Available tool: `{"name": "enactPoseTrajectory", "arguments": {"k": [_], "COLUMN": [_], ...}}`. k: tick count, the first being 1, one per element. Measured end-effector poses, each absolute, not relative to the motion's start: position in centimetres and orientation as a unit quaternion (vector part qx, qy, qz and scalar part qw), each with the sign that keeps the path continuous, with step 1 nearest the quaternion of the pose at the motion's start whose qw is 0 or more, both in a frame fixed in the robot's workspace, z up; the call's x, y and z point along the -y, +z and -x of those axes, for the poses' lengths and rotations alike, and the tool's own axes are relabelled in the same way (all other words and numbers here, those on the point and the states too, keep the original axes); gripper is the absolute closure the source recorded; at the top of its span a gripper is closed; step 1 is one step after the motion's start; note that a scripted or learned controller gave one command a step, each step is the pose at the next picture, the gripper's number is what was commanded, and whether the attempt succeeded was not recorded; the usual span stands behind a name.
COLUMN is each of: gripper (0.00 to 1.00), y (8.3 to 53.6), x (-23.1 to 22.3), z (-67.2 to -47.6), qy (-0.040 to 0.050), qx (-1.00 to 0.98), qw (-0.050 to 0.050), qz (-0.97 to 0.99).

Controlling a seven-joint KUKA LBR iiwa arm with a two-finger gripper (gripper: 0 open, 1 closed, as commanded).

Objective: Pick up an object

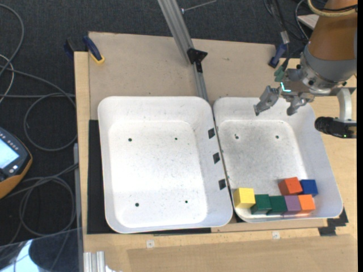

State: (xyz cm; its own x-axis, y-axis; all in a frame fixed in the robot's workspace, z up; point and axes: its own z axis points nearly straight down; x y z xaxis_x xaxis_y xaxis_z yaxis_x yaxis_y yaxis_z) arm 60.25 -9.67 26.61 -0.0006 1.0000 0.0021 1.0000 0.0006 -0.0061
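The gripper [279,103] hangs open and empty above the right bin's [323,152] far edge; 7 colored blocks [278,199] lie well below it.

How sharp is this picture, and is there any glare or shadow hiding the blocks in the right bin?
Camera view: lighting is even and soft, with no strong glare on the shallow white right bin. The small coloured cube blocks at its near edge look crisp with faint shadows. The two-finger claw at the bin's far edge is slightly soft. The shiny orange band carries a mild highlight.
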Motion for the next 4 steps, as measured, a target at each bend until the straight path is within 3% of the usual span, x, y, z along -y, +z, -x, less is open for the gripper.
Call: {"name": "enactPoseTrajectory", "arguments": {"k": [1,4], "gripper": [0.0,0.0], "y": [26.8,10.0], "x": [9.7,10.1], "z": [-60.3,-61.6], "qy": [0.0,0.0023], "qx": [0.707,0.707], "qw": [0.001,0.003], "qz": [0.707,0.707]}}
